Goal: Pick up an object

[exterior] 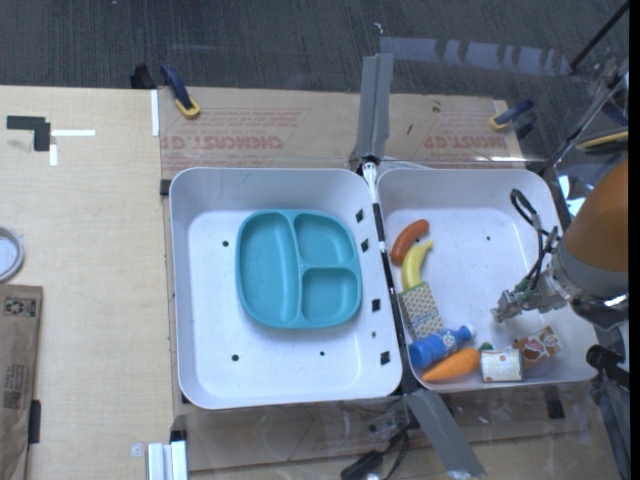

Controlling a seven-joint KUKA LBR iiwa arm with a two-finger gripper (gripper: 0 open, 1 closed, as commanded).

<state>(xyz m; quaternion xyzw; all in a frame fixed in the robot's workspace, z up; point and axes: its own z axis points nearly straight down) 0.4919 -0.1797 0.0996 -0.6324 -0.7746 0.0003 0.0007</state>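
The pincer (515,303) hangs low in the right bin (470,200) — near the carrot (450,365) — its grip state unclear.

A tray (298,268) is being held in the left bin (190,298). In the right bin (470,193), a sausage (409,238) is lying at 11 o'clock, a banana (415,264) just beside it, and a carrot (450,365) at 6 o'clock.
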